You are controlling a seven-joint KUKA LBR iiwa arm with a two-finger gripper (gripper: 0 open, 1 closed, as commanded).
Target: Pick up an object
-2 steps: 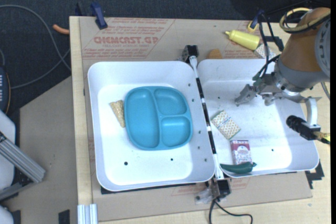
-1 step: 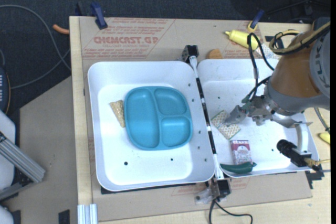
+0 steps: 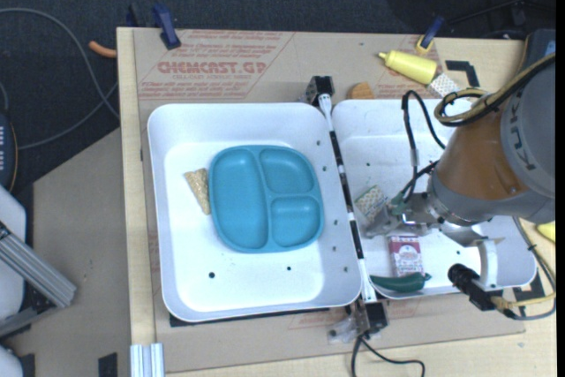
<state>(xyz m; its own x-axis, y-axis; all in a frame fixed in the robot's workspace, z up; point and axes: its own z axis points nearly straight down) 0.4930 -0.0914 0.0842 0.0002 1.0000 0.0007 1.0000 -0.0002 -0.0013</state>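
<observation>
The gripper [image 3: 395, 218] is down low in the right bin [image 3: 371, 132], near its left wall, and whether it's spread or pinched I cannot tell from up here. Just beside it toward the left wall lies a speckled sponge piece [image 3: 368, 201]. A small red box [image 3: 407, 256] sits just below it, and a green curved item [image 3: 402, 282] lies at the bin's near edge. Over in the left bin [image 3: 177, 190], a blue divided plate [image 3: 267, 197] fills the middle, a tan sponge [image 3: 198, 186] tucked against its left side.
</observation>
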